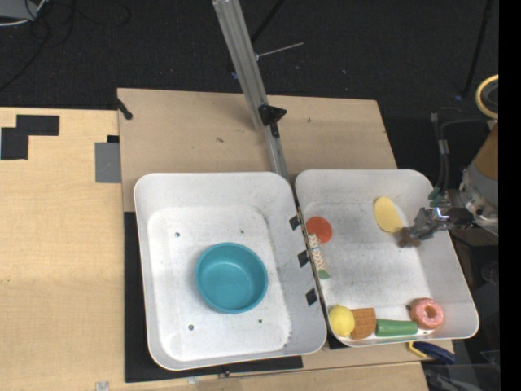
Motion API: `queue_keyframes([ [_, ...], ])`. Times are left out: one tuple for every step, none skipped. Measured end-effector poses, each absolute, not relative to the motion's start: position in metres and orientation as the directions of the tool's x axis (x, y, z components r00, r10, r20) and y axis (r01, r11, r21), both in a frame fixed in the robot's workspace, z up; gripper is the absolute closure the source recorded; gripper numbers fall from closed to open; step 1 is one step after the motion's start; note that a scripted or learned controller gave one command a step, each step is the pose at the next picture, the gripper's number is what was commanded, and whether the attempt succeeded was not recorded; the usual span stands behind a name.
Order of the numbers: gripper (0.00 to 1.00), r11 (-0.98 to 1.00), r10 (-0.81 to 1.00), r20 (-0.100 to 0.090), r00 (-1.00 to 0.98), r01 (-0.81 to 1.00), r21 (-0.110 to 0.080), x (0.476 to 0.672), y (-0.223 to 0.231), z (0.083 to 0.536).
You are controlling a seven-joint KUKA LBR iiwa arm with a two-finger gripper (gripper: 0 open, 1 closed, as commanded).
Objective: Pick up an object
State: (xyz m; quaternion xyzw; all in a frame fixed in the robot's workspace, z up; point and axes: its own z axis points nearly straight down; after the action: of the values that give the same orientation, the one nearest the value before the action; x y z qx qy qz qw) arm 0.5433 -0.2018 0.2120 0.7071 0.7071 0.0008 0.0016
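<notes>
The arm (480, 190) comes in from the 3 o'clock side, and its claw (409, 235) is low over the right bin (366, 187), near the rim at 3 o'clock. If the claw is open or closed, I cannot tell; it looks small and dark from here.

A yellow oval object (388, 213) lies just beside the claw, at about 10 o'clock from it. It seems to almost touch the tip, but I do not see it between the claw parts.

The other things in this bin are well apart from the claw. An orange-red round piece (318, 230) lies near the 9 o'clock wall. Along the 6 o'clock wall there is a row: a yellow ball (341, 321), an orange-brown block (363, 322), a green stick (395, 327) and a pink ring (426, 313), which is the closest of them, at about 6 o'clock from the claw.

In the left bin (163, 194) a teal bowl (232, 277) stands upright. Both bins are on the worktop (187, 129).
</notes>
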Motion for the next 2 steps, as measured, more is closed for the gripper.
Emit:
queue_keyframes([
  [1.0, 0.004, 1.0, 0.001, -0.004, 1.0, 0.001, 0.547, -0.145, 0.224],
  [1.0, 0.003, 1.0, 0.0, -0.003, 1.0, -0.001, 0.541, -0.094, 0.227],
])
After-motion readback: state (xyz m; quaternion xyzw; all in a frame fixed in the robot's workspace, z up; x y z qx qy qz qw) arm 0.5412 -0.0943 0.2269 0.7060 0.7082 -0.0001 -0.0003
